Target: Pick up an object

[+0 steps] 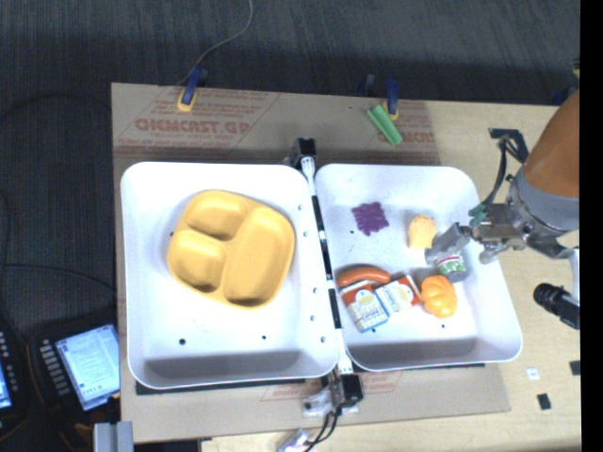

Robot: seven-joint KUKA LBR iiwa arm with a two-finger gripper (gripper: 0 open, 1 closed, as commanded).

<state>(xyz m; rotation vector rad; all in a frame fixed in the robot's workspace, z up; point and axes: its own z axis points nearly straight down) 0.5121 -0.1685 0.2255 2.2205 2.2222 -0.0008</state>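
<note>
Left bin (141, 252) carries a yellow three-compartment tray (231, 248). Right bin (490, 337) carries a sausage (363, 275), milk carton (382, 301), orange pepper (438, 295), purple grapes (370, 217) and yellow piece (421, 230). Gripper (450, 245), arm cut off at right, partly hides a green-banded object (453, 268); grip indiscernible.

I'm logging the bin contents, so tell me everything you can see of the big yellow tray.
The yellow tray is a rounded, smooth, plastic-looking dish with three compartments: two small ones on its left, one long one on its right. It lies flat, turned slightly askew, near the middle of the left bin, resting on the bin's floor. Nothing else touches it, and its compartments hold nothing.
</note>
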